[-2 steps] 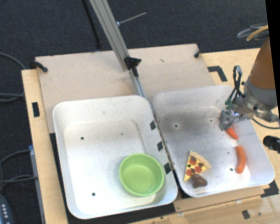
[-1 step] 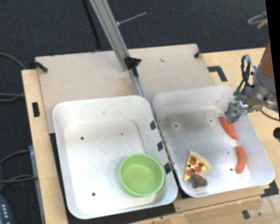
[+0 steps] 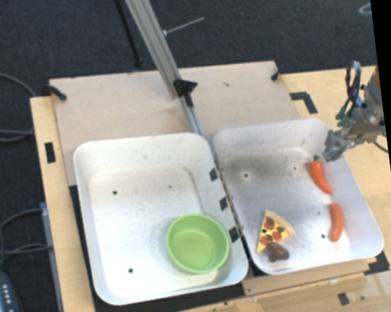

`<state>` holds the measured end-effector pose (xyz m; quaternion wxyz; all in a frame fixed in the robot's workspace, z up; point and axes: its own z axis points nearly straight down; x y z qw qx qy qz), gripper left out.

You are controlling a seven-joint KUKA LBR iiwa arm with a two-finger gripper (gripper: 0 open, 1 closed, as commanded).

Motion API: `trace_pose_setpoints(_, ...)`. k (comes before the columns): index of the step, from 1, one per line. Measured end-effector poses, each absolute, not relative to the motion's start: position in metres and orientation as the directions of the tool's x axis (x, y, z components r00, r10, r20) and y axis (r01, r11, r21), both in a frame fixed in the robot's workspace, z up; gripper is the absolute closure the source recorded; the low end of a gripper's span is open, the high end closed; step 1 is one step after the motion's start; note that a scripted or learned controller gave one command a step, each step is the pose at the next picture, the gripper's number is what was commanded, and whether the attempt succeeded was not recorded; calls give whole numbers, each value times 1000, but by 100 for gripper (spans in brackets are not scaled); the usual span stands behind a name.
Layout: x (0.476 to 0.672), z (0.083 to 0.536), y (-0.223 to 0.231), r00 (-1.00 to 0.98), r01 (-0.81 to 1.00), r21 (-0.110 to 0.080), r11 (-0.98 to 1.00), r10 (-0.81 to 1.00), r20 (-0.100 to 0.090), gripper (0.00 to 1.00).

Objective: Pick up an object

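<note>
In the right bin (image 3: pixel 265 150) lie an orange carrot-like piece (image 3: pixel 319 176) near the right wall, a second orange piece (image 3: pixel 336 221) below it, and a toy pizza slice (image 3: pixel 273 230) with a small brown lump (image 3: pixel 278 252) at its tip. A green bowl (image 3: pixel 197 243) sits in the left bin (image 3: pixel 127 174) near its front right corner. My gripper (image 3: pixel 336 146) hangs at the right bin's right rim, just above and right of the upper orange piece. Nothing is seen between its fingers.
A slanted metal pole (image 3: pixel 157 47) rises from behind the bins, its foot at the gap between them. Cables (image 3: pixel 353 93) hang by the wrist at the right edge. Brown board (image 3: pixel 140 105) lies behind the bins.
</note>
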<state>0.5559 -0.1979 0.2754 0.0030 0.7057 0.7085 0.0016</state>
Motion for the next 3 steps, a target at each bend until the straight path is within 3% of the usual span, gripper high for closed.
trace_pose_setpoints(3, 542, 264, -41, -8, 1000, 1, 8, 1000, 1, 100)
